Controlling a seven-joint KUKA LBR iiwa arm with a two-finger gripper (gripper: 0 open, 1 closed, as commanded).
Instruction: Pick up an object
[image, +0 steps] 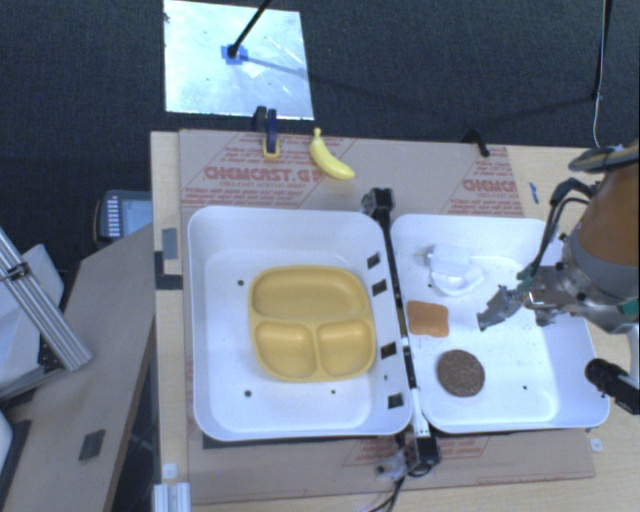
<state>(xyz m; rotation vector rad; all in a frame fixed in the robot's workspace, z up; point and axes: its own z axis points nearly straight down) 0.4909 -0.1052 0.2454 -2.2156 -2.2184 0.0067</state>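
Arm: grey KUKA arm with orange band enters from the right edge, reaching over the right white shallow bin.
Gripper: two-finger gripper hangs over the middle of the right bin, tips pointing left and downward.
Fingers: cannot tell whether open or closed; the dark tips blur together at this angle. Nothing is seen between them.
Right bin contents: orange rectangular sponge-like block near the bin's left wall; brown round flat disc just below and right of it, apart; white crumpled plastic piece toward the upper middle.
Gripper vs. objects: tips sit right of the orange block, apart from it, above the brown disc, below the white piece.
Left bin: left white shallow bin holds a yellow three-compartment plastic tray, roughly centred.
Divider: black hinged strip runs between the two bins.
Tabletop: brown printed cardboard sheet under both bins; a yellow plastic banana lies on it behind the left bin, beside a yellow and black clamp.
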